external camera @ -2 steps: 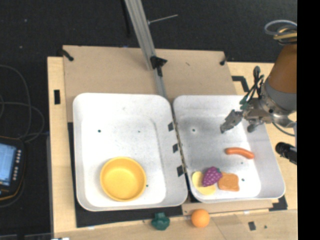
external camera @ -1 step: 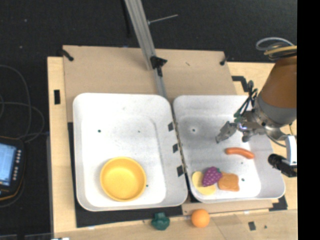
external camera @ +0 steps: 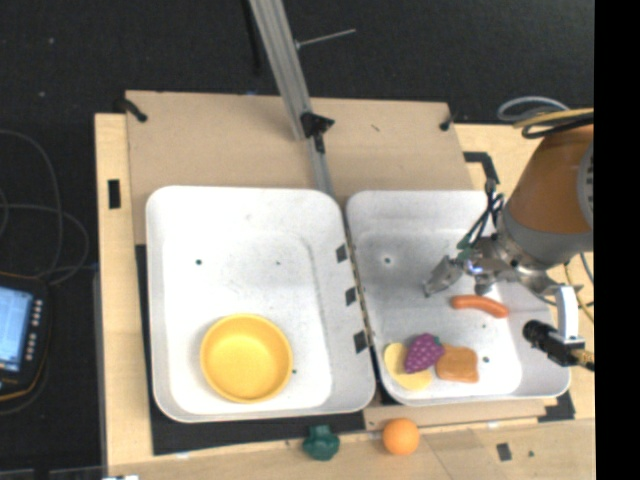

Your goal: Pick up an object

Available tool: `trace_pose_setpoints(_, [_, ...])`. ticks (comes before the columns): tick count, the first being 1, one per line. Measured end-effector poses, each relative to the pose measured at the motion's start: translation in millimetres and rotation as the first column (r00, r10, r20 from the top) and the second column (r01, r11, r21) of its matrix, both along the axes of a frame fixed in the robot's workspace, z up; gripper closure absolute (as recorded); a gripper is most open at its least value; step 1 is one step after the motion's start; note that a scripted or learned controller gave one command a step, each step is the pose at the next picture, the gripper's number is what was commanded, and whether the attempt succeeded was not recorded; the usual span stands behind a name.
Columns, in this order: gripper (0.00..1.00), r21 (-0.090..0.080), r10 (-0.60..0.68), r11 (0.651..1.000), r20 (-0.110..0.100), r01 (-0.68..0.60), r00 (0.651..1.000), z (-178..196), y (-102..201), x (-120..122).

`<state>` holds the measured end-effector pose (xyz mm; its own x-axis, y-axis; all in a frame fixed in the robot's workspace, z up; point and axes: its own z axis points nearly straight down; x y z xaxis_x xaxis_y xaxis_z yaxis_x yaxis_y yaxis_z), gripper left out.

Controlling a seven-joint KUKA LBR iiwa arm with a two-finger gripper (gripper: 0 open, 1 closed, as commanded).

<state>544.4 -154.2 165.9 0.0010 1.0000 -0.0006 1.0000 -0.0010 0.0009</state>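
Observation:
My gripper [external camera: 462, 285] hangs over the middle of the right bin [external camera: 400, 230], open, with nothing between its fingers. One grey finger [external camera: 437, 280] points down-left; the other sits just above an orange carrot-like stick [external camera: 480, 305] lying on the bin floor. Along the bin's front edge lie a purple grape bunch [external camera: 424, 349], a pale yellow piece [external camera: 402, 365] partly under the grapes, and an orange-brown chunk [external camera: 458, 365].
A yellow bowl [external camera: 246, 357] sits at the front of the left bin [external camera: 240, 238]. An orange ball [external camera: 400, 436] and a green object [external camera: 320, 443] lie on the bench in front of the bins. A metal rod [external camera: 290, 73] slants up from between the bins.

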Motion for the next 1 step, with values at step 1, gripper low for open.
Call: trace_pose_setpoints(1, [1.00, 0.000, -0.003, 1.000, 0.005, 0.003, 1.000, 11.3, -0.9, 1.3])
